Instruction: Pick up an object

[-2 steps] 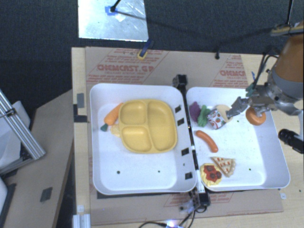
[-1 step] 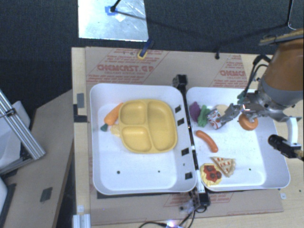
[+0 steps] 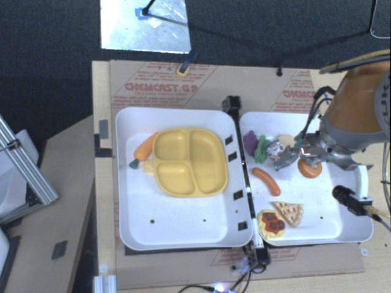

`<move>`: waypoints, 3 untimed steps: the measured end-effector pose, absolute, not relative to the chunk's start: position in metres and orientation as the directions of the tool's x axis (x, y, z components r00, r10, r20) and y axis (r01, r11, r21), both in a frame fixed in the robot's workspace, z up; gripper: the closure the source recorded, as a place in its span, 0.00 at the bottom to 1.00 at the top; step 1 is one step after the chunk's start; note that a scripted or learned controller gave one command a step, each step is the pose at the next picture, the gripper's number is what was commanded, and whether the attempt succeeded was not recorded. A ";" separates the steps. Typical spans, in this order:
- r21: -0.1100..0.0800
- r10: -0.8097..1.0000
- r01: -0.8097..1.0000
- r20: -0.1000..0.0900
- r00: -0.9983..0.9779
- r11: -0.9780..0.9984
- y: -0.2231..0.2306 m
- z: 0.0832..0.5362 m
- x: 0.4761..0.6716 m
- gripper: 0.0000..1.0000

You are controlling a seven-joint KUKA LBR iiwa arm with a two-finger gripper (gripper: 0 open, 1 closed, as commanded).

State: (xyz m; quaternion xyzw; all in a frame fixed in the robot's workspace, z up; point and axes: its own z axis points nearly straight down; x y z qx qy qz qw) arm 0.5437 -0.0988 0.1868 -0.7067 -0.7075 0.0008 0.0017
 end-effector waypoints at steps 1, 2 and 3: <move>-0.005 1.000 1.000 0.001 0.000 0.000 -0.105 0.127 0.546 0.00; 0.005 1.000 1.000 -0.001 -0.001 0.001 -0.105 0.097 0.548 0.00; 0.007 1.000 1.000 -0.002 -0.001 0.001 -0.105 0.107 0.548 1.00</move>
